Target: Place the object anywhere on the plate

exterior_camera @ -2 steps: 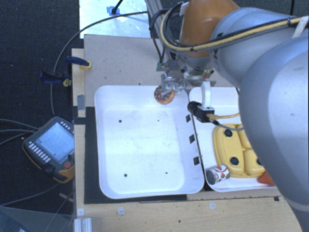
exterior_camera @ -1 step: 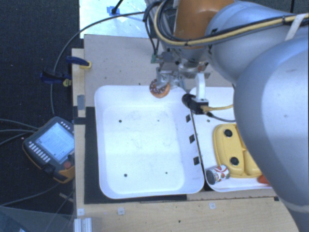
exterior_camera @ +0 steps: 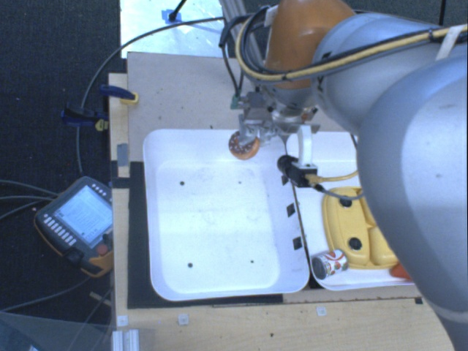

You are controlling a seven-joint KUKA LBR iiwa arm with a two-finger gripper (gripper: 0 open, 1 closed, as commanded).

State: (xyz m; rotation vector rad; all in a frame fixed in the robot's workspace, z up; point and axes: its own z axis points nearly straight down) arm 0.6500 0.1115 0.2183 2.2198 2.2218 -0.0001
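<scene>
Carry the round brown doughnut-like object (exterior_camera: pixel 243 145), clamped in the gripper (exterior_camera: pixel 248 137), level toward the yellow plastic plate (exterior_camera: pixel 344 221).

left bin (exterior_camera: pixel 219 218) floor lies open; yellow plate (exterior_camera: pixel 351 225) and can (exterior_camera: pixel 329 263) crowd the right bin (exterior_camera: pixel 344 282).

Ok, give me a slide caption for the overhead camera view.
KUKA arm's gripper above left bin with a round brown object; yellow plate and can in right bin.

— Where's the arm (exterior_camera: pixel 409 123)?
— Reaching in from the counter's right side, orange band (exterior_camera: pixel 303 20) uppermost, wrist bent down.
— And the gripper (exterior_camera: pixel 252 134)?
— Low near the far edge, pointing down.
</scene>
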